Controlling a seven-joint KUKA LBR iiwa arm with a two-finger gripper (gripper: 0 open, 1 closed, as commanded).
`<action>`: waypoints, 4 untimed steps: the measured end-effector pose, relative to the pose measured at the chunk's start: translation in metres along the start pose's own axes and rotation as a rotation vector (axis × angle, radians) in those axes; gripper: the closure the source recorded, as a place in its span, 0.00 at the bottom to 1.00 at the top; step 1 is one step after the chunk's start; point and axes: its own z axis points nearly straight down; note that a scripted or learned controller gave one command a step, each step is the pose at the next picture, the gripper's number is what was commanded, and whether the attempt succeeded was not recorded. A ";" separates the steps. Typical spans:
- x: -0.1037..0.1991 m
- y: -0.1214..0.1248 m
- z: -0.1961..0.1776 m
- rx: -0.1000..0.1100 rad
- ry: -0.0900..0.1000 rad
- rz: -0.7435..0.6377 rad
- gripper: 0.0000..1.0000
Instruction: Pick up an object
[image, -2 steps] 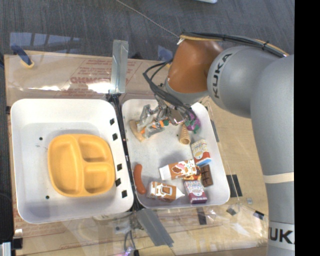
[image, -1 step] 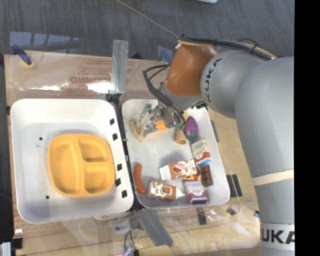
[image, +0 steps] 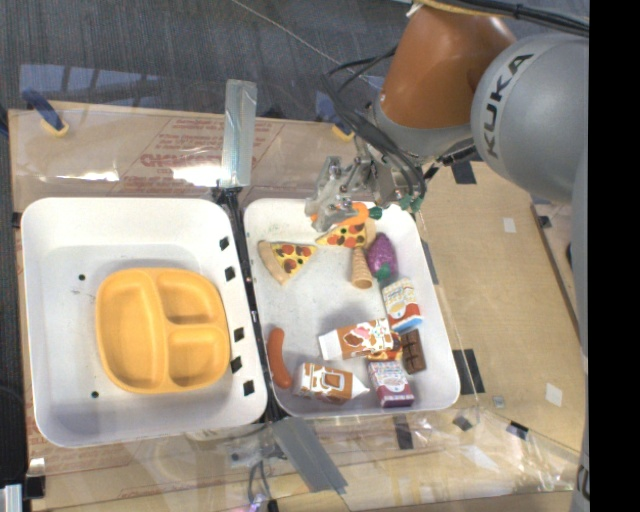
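Nothing is lifted yet. Your tool (image: 345, 195) sits low at the right bin's (image: 440, 300) far rim, over a pizza slice (image: 345, 232); whether its fingers are apart or clamped, I cannot tell. The grasp and lift remain. Room is tight: rim behind, cone (image: 360, 267) and purple item (image: 381, 256) just beside.

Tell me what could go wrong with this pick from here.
The pincer hangs at the far rim of the right bin, so it might clip the wall. The pizza slice under it lies flat and touches the purple toy and the cone, so a grab may slip or nudge those neighbours.
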 end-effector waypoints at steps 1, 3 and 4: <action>-0.006 -0.020 0.155 -0.004 0.017 0.048 1.00; -0.004 -0.049 0.121 -0.010 0.019 -0.464 1.00; -0.012 -0.004 0.023 -0.003 0.003 -0.565 1.00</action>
